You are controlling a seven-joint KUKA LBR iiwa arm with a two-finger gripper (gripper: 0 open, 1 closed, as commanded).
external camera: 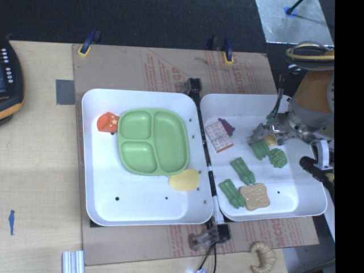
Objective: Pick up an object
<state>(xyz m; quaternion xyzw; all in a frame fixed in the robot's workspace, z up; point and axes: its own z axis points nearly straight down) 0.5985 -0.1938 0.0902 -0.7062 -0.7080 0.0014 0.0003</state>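
Beside the right bin's (296, 206) far wall, my gripper (265, 134) touches a green piece (260, 149); its opening I cannot tell.

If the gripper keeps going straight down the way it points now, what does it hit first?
Most likely the green toy vegetable lying right under the gripper in the right bin. The bumpy green piece sits just beside it and could be touched too. Depth is hard to judge from this slanted view.
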